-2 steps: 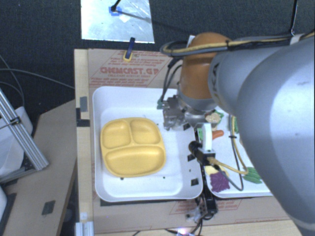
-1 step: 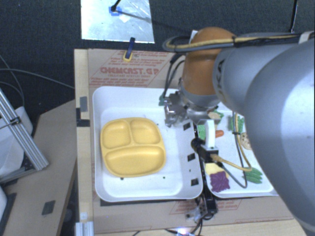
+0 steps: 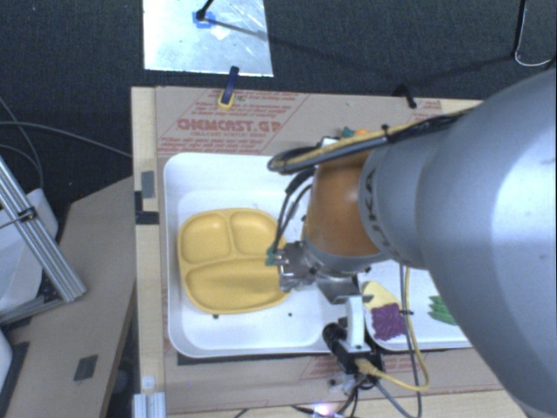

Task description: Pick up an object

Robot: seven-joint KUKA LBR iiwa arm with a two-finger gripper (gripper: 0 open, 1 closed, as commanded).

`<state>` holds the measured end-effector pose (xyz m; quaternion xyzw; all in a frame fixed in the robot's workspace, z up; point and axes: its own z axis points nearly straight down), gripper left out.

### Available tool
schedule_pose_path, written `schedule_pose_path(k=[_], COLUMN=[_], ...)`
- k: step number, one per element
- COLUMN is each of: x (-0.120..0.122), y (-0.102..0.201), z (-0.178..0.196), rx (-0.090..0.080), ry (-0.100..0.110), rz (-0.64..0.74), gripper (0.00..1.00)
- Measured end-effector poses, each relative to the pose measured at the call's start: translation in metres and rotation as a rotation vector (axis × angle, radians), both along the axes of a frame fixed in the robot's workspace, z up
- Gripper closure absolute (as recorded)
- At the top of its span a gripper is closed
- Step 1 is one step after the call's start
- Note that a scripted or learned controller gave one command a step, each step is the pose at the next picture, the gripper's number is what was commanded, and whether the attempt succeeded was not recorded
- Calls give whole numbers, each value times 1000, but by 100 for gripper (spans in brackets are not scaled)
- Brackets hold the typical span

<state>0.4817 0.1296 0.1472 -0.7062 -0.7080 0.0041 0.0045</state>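
Nothing is seen lifted yet — the pick is judged still to be made. The gripper (image 3: 287,273) is lowered at the right edge of the yellow tray (image 3: 228,259), which lies flat in the left bin (image 3: 187,190); whether the jaws are open or closed cannot be told. In the right bin (image 3: 452,345), near the front, purple grapes (image 3: 387,320) and a green item (image 3: 442,309) are seen — partly hidden by the arm (image 3: 470,225).
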Motion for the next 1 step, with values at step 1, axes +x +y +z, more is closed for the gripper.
schedule_pose_path(k=[1], x=[68], y=[3], z=[-63], rx=[-3], ry=[-20], rz=[-1], gripper=[100])
